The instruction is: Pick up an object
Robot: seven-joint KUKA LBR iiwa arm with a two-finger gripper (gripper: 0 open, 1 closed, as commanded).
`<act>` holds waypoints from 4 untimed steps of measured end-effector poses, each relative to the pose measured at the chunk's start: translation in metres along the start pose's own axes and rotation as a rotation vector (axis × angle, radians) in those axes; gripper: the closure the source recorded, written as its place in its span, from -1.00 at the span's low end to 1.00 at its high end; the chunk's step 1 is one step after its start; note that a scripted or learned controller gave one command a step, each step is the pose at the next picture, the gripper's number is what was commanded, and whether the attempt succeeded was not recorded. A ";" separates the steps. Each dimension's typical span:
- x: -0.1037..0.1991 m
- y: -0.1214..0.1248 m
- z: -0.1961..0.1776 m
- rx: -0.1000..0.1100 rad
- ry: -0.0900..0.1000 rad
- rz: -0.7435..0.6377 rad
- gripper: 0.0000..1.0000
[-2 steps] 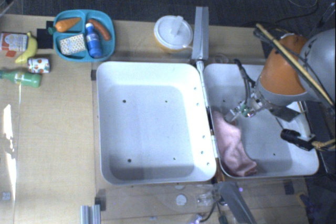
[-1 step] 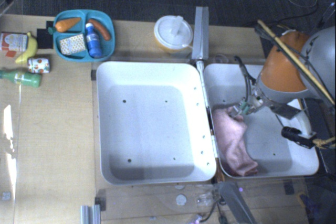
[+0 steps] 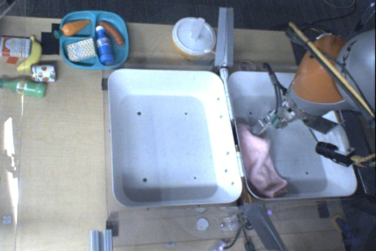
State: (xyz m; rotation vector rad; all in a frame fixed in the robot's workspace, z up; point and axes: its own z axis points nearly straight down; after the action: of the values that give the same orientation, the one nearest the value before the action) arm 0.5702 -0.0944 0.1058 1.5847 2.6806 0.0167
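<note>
The arm (image 3: 329, 76), grey with an orange band, sits nearest the camera and reaches into the right bin (image 3: 305, 176) from the right. The left bin (image 3: 170, 138) lies beside it on the worktop (image 3: 53, 173). A pink cloth (image 3: 261, 161) lies crumpled along the right bin's left wall. The gripper (image 3: 271, 120) hangs just above the cloth's upper end; whether the jaws are spread or pressed together cannot be told.

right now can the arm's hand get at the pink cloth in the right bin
Probably yes. The hand hangs just above the upper end of the pink cloth, which lies against the left wall of the right bin with nothing on top.
</note>
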 end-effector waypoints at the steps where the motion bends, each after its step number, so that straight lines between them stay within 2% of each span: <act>1: -0.020 0.018 0.014 0.010 0.008 0.184 -1.00; 2: -0.042 0.068 0.017 0.012 0.005 0.332 -1.00; 3: -0.084 0.058 0.015 0.019 0.008 0.409 -1.00; 4: -0.031 0.068 0.015 0.010 0.002 0.287 -1.00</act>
State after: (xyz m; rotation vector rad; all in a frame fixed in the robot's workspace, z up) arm 0.6453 -0.0888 0.0928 1.9577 2.4329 0.0103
